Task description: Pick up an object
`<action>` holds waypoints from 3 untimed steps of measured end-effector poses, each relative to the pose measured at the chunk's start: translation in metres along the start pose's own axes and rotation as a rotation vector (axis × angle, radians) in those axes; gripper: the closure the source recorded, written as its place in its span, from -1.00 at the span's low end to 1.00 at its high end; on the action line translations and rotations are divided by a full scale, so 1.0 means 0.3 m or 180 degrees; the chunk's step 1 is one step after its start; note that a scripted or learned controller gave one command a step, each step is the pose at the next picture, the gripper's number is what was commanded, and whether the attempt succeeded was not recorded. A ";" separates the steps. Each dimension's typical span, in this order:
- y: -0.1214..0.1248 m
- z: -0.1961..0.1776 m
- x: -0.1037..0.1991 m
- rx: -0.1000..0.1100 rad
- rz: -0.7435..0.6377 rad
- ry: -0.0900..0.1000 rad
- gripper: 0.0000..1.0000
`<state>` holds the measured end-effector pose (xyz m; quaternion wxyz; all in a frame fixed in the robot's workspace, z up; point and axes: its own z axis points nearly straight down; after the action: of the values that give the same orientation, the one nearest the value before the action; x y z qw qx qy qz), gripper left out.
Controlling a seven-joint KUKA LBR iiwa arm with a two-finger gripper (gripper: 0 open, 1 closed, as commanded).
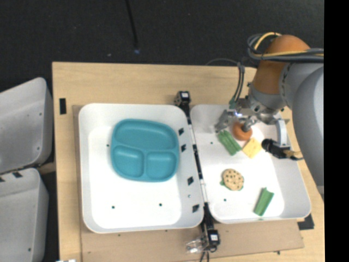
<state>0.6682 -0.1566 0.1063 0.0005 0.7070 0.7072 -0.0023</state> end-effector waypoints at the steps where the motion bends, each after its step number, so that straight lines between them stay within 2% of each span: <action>1: 0.003 -0.045 -0.011 -0.0014 0.0000 -0.0018 1.00; 2: -0.006 -0.254 -0.032 -0.0027 0.0006 0.0007 1.00; 3: -0.003 -0.426 -0.037 -0.0027 -0.0008 0.0007 1.00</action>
<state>0.6677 -0.1673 0.2341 0.0028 0.7061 0.7081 0.0015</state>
